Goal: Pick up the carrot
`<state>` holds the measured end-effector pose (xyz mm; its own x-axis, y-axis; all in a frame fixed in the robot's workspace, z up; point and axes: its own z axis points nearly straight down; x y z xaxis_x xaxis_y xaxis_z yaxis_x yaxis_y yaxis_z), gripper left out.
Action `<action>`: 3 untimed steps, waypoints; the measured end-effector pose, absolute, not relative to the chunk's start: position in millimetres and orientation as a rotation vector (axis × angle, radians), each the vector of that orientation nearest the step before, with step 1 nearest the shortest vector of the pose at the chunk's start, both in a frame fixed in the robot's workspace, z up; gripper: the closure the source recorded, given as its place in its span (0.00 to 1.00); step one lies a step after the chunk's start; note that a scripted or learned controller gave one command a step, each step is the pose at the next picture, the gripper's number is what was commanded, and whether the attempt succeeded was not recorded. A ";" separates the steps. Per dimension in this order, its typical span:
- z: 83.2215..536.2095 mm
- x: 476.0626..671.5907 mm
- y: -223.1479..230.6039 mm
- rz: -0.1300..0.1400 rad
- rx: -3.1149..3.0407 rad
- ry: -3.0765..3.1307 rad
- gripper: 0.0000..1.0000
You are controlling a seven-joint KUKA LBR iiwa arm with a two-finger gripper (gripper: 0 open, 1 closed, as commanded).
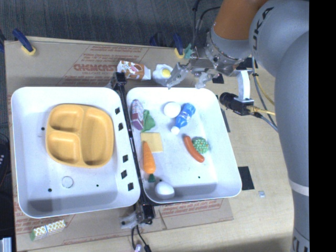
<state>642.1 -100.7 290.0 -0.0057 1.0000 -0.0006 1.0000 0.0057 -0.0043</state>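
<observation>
Clearly pre-grasp: gripper (186, 80) hung above the right bin's (226, 156) far rim, fingers apart, nothing between them as far as I could judge. Carrot (148, 158) lay along that bin's left wall, well apart. Next move, I judged: cross, align, descend.

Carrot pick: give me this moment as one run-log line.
target: orange tapered carrot, right white bin, by left wall | hand: above bin's far rim, apart from carrot | grasp: none | left bin: yellow divided plastic tray
</observation>
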 end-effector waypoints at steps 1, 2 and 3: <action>155.0 617.8 -114.4 0.009 -2.446 -1.962 0.00; 91.0 567.4 -92.1 0.008 -2.844 -1.321 0.00; 101.0 567.5 -91.6 0.011 -2.838 -1.326 1.00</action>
